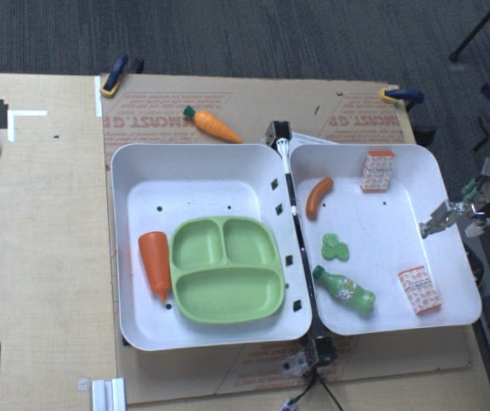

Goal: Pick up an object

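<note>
Two bins: right bin [416,174] holds targets.
Gripper [438,220]: at right rim, opening unclear, nothing visibly held.
Advice: centre over green bottle [344,288], descend straight.

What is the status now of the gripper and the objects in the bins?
Gripper at right bin's right rim, holding nothing. Nearest object: small carton, untouched. Green bottle and sausage lie apart; nothing blocks the way.
</note>
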### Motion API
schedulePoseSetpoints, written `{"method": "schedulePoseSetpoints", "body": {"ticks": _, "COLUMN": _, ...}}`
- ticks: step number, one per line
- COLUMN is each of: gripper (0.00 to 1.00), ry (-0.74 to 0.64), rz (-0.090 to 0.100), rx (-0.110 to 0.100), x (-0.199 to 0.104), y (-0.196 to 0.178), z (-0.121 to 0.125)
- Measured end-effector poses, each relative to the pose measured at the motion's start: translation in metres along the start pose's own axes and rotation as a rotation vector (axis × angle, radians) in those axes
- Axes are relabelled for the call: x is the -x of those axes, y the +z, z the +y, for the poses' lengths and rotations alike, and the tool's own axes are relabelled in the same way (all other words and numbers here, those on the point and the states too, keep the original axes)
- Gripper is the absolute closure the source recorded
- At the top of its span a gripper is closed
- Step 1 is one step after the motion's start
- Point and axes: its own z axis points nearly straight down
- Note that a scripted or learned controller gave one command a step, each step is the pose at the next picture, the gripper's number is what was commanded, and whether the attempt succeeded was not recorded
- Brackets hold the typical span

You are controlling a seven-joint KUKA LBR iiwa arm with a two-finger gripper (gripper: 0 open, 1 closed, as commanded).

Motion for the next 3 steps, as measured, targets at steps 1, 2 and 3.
{"method": "schedulePoseSetpoints", "body": {"ticks": 1, "gripper": 0.00, "ry": 0.024, "rz": -0.002, "rx": 0.009, "x": -0.017, "y": 0.135, "z": -0.020}}
{"method": "schedulePoseSetpoints", "body": {"ticks": 2, "gripper": 1.00, "ry": 0.029, "rz": -0.011, "rx": 0.016, "x": -0.014, "y": 0.124, "z": -0.019}}
{"method": "schedulePoseSetpoints", "body": {"ticks": 3, "gripper": 1.00, "ry": 0.133, "rz": 0.000, "rx": 0.001, "x": -0.091, "y": 0.026, "z": -0.019}}
